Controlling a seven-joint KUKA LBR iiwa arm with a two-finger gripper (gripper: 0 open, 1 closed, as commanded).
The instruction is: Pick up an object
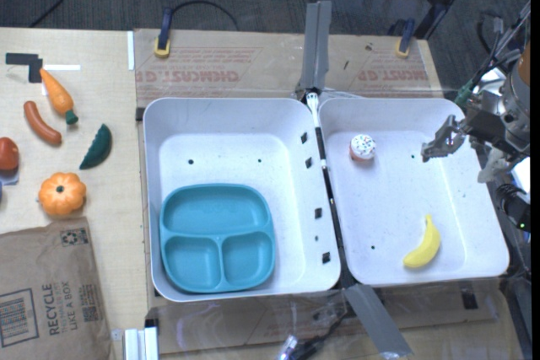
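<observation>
A yellow banana (423,244) lies in the right bin (472,265), near its front right corner. A small pink-and-white cupcake (363,147) sits near that bin's back left corner. My gripper (464,158) hangs over the right bin's back right part, open, its fingers spread with nothing between them. One fingertip (439,144) points toward the cupcake, well to its right. The banana is a good way in front of the gripper.
The left bin (169,131) holds a teal divided plate (218,238) at its front. On the bench to the left lie a carrot (57,93), a sausage (42,122), a pumpkin (62,193), a green slice (97,146) and a paper bag (51,291).
</observation>
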